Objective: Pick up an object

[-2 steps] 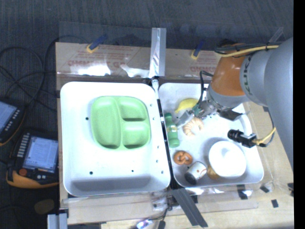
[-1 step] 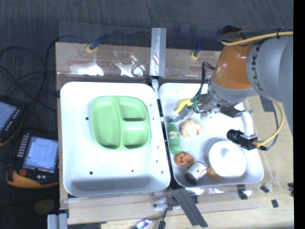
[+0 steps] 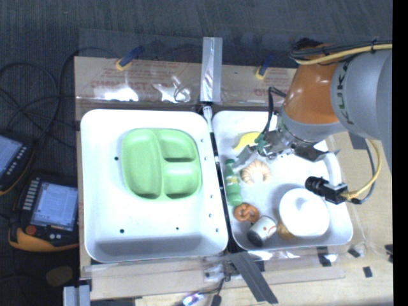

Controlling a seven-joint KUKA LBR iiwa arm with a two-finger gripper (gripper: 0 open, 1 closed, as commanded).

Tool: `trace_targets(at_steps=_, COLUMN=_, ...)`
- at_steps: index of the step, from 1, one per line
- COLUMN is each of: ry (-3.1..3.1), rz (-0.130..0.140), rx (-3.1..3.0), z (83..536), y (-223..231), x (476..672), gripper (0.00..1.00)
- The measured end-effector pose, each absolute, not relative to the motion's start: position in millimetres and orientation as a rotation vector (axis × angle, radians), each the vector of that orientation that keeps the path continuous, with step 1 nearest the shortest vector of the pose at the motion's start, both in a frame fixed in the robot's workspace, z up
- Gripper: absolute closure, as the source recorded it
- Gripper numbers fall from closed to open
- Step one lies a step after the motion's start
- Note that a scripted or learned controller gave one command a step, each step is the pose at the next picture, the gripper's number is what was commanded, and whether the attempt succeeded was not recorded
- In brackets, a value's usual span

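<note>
From the overhead camera you see the arm's wrist low in the right bin, with the gripper down among a tight cluster near the bin's upper left. You cannot tell how far the claw is parted or whether anything is caught in it — the wrist body hides the tips.

The likeliest target is the croissant-shaped toy, lying just below the gripper, with a yellow piece just above it and a green bottle against the bin's left wall.

Watch for these risks, as judgements only:
- The three things lie so close that the claw may pinch two at once or shove one aside.
- The croissant's rounded, lumpy shape may let it squirt out on closing.
- The bin's dividing wall is near, so a sideways nudge could jam the bottle against it.

Elsewhere in the right bin sit a white bowl, a brown doughnut-like toy and a small cup. The left bin holds a green divided tray. Both bins rest on a cardboard-covered bench over dark carpet, with a handheld pendant on the floor at the left.
</note>
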State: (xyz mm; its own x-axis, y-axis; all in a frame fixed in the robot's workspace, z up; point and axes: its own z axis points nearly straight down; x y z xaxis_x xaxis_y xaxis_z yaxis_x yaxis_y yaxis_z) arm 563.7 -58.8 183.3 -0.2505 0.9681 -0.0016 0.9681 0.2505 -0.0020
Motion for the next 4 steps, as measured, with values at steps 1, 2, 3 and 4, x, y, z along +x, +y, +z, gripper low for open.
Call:
trace_targets(at_steps=1, ry=1.935, rz=0.006, rx=2.468, z=89, y=-104, x=631.4, gripper=0.0)
trace_targets(at_steps=2, ry=1.935, rz=0.002, rx=2.461, z=99, y=-105, x=632.1, gripper=1.0)
trace_targets(at_steps=3, ry=2.266, rz=-0.007, rx=2.173, z=110, y=-105, x=668.2, gripper=1.0)
trace_targets(at_steps=4, ry=1.915, rz=-0.006, rx=2.49, z=120, y=-101, x=667.8, gripper=1.0)
